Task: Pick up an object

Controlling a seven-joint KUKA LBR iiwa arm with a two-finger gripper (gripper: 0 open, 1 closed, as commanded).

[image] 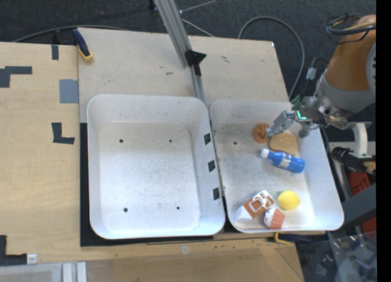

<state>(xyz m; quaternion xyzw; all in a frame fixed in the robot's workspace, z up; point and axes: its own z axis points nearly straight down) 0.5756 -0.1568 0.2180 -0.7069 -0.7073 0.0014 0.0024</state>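
My gripper (292, 125) hangs over the far part of the right bin (235, 170), its two fingers spread open with nothing between them. Just below it lies a tan bread-like piece (285, 143), with a small brown round item (261, 132) to its left. A blue bottle with a white label (284, 160) lies on its side right in front of the tan piece. Near the front of the bin sit a yellow ball (289, 200) and an orange-and-white carton (261, 205).
The left bin (146, 164) stands beside the right one, their rims touching. A slanted metal pole (177, 30) crosses the bench behind the bins. A blue-and-yellow clamp (82, 45) sits at the bench's far left. Cables run behind the right bin.
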